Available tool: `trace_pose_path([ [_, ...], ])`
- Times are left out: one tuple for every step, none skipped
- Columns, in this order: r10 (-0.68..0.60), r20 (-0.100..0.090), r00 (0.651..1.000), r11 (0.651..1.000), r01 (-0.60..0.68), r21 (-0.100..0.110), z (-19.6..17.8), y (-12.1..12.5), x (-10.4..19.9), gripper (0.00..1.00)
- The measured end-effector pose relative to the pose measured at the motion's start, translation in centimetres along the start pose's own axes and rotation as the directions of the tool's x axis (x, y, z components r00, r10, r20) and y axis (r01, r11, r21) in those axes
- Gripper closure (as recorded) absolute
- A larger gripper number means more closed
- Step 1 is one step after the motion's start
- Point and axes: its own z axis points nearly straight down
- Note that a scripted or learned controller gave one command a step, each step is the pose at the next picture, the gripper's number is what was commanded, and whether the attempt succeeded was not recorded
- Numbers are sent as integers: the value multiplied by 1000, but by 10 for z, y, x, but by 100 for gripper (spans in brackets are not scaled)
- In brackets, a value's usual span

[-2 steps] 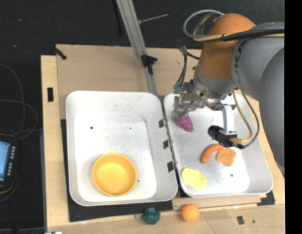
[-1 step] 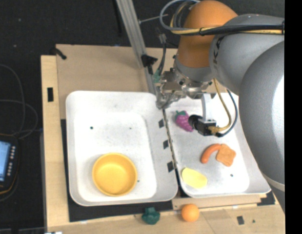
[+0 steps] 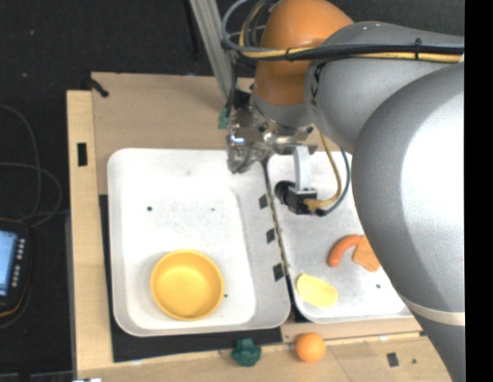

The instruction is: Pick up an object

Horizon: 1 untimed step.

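Camera view: gripper [image 3: 240, 159] over top right corner of left white bin [image 3: 127, 213]; jaws' state, cannot tell. Round yellow plastic bowl [image 3: 187, 284] sits well apart, in that bin's lower half. Risk: descending here likely meets the bin wall and closes on nothing.

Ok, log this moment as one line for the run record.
arm: over bins' far end | hand: nothing seen held | left bin: yellow bowl | right bin: orange piece, pale yellow piece | status: no pick yet
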Motion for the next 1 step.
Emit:
trace_pose_path([
  [2,2,1000,1000,-2,1,-1,0,-3,0],
])
